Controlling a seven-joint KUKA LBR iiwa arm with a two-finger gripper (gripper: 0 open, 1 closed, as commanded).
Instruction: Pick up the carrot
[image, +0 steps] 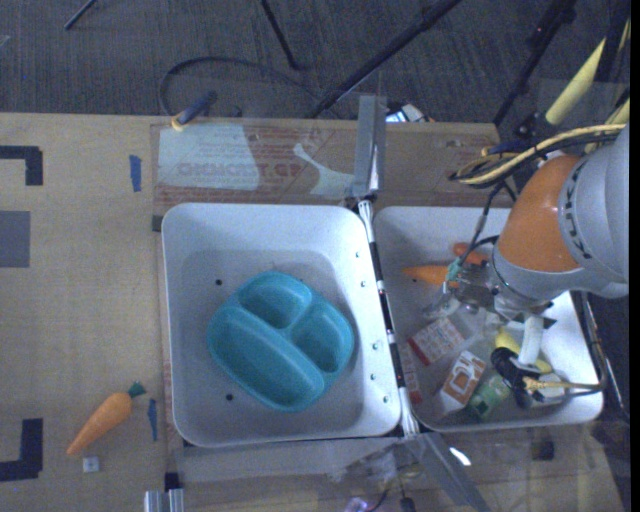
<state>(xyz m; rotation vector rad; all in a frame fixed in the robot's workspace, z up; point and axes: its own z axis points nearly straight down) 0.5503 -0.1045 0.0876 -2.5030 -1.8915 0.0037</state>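
Note:
An orange carrot lies in the right bin, near its left wall in the upper part. My gripper hangs just to the right of that carrot and a little lower, close to it; whether they touch is unclear. The grey arm with its orange band covers the bin's right half. A second carrot, orange with a green top, lies on the bench outside the bins, at the lower left.
A blue divided plate rests in the left bin. Below my gripper in the right bin lie a red-and-white packet, an orange-and-white box, a green item and a yellow item.

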